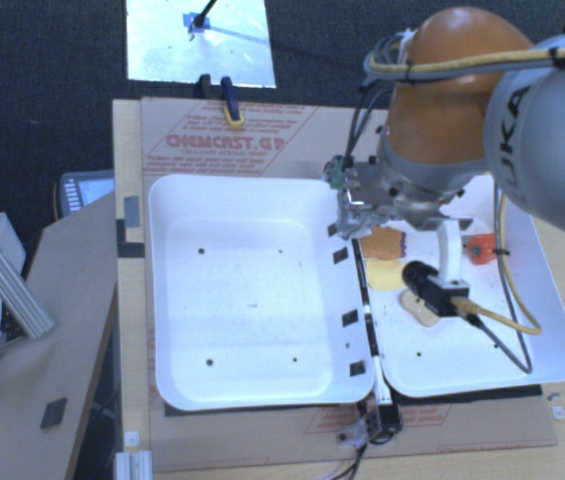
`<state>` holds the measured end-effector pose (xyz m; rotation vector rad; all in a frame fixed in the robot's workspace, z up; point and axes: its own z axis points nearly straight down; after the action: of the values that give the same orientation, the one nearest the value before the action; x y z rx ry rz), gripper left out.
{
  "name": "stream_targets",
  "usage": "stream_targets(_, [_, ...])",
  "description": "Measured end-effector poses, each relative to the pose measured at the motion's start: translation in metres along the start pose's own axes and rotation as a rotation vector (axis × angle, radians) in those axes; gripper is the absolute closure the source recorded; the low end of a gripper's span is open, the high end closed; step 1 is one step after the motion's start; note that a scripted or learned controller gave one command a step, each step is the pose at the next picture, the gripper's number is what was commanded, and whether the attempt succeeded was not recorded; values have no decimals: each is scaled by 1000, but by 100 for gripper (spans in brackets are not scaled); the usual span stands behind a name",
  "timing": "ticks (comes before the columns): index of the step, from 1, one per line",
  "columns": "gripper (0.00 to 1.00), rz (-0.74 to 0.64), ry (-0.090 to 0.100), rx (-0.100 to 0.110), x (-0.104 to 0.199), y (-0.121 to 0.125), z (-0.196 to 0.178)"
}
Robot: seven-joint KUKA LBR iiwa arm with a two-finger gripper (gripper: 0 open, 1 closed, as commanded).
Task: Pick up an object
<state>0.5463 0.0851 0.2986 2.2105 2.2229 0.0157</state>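
the left bin (242,298) lies beside the right bin (552,338), and the claw (360,213) hangs over the right bin's upper left corner; i cannot tell whether it is open or closed. just beside it at 5 o'clock lies an orange-brown piece (383,243), touching a yellow piece (386,276). a beige piece (420,313) lies farther along at 5 o'clock, and a red piece (478,250) sits well apart between 3 and 4 o'clock.

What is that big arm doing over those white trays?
The arm reaches in over the right bin. Its tool is low by the divide between the bins, next to an orange piece and a yellow piece. A small red thing lies farther right. I can't see it holding anything.
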Motion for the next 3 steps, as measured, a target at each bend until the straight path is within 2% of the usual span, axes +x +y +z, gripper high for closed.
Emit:
stream_targets(1, [100,0,0,3,4,-44,-77])
stream_targets(2, [100,-2,4,-7,25,-57,-214])
stream_targets(3, [100,-4,1,5,91,-33,-238])
